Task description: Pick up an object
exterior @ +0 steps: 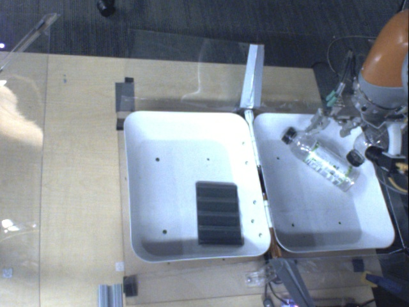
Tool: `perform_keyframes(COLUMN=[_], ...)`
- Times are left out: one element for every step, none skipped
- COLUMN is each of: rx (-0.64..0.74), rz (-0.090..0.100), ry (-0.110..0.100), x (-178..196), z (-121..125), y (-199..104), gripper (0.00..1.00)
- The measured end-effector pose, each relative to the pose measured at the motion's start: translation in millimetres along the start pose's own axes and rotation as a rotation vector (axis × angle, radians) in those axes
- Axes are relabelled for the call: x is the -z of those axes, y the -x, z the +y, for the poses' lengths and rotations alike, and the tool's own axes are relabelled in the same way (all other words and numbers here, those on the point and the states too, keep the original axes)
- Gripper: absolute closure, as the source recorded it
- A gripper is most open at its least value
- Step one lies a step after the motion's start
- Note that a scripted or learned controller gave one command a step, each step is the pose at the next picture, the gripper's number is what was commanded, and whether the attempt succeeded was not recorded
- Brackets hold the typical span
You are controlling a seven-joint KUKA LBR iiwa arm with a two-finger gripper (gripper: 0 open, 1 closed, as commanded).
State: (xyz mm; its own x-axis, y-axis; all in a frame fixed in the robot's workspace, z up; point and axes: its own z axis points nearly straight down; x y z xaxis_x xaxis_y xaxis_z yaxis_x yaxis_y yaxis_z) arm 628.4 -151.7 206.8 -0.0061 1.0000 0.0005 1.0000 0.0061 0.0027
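Observation:
A clear plastic bottle [323, 162] with a black cap lies on its side in the right bin [319, 226], slanting from upper left to lower right. My gripper [333, 125] hangs just above and behind the bottle's upper half, at the bin's far right. Its fingers [319, 121] stand apart, open, with nothing between them. A black ribbed rectangular block [218, 213] lies flat in the left bin [160, 171], near its front right.
The orange band and grey wrist [386, 62] of the arm lean over the right bin's far right corner, trailing cables. A metal divider strip [252, 75] runs back from between the bins. Wooden bench surface [64, 171] lies to the left.

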Motion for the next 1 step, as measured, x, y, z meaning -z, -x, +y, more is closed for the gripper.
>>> perform_keyframes(rx=[0.218], rz=[-0.002], ry=[0.007], x=[-119.5], z=[13.9], y=[23.1], gripper=[0.0])
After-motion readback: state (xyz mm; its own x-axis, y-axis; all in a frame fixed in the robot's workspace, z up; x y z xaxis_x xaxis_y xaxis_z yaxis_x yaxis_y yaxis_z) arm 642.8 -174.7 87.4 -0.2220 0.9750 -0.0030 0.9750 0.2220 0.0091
